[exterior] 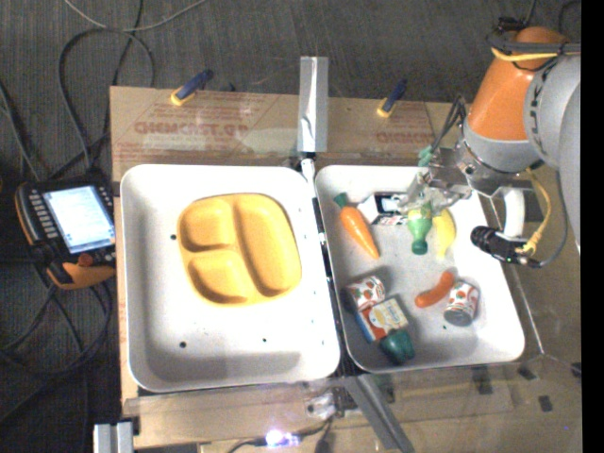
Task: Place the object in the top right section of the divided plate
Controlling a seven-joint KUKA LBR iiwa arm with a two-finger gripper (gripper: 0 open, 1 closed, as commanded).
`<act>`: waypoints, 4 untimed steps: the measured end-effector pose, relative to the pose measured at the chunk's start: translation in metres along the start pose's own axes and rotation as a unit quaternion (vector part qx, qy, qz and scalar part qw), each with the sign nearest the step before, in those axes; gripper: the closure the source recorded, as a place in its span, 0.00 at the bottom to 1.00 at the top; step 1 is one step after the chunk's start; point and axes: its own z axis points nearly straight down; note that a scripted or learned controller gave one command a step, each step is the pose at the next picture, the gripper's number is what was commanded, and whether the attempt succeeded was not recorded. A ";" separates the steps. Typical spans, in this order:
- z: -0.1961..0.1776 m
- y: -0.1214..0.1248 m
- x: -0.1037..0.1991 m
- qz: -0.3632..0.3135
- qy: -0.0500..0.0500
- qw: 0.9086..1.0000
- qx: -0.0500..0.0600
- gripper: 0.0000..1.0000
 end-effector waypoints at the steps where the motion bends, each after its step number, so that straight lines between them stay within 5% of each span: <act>1: -0.055 0.012 0.068 0.023 0.002 1.000 0.000 1.00; 2: -0.055 0.014 0.160 0.049 0.001 0.999 0.000 1.00; 3: -0.022 0.033 0.240 -0.039 0.000 0.999 0.000 1.00; 4: 0.031 0.026 0.308 0.015 0.001 1.000 0.001 1.00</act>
